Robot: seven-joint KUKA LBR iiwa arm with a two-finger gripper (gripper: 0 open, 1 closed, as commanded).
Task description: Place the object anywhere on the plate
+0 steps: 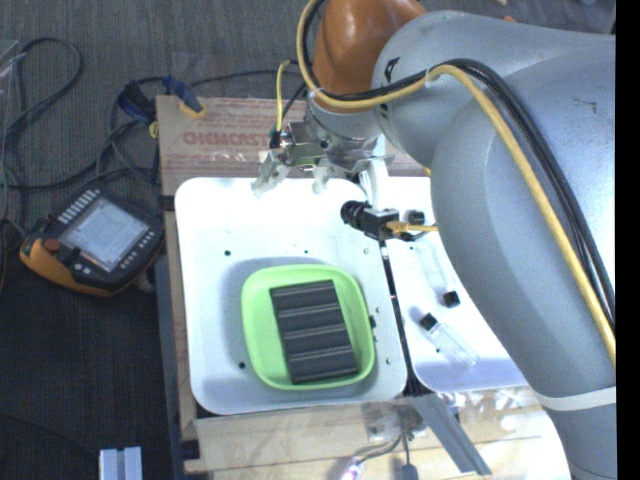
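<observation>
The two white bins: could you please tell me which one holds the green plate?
The left bin holds the green plate, with a dark ridged block lying on it. The right bin holds only small dark bits.

Grey arm (520,168) reaches in, jaws spread and bare

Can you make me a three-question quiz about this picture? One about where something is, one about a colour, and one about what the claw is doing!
1. Where is the dark block?
A. on the plate
B. in the right bin
C. on the floor

2. What colour is the plate?
A. red
B. green
C. blue

3. What is the claw doing?
A. squeezing the block
B. pushing the plate
C. up at the far edge of the left bin, holding nothing

Answers:
1. A, the block lies flat inside the plate.
2. B, its rim is bright green.
3. C, its fingers are apart, with nothing between them, away from the plate.
</observation>
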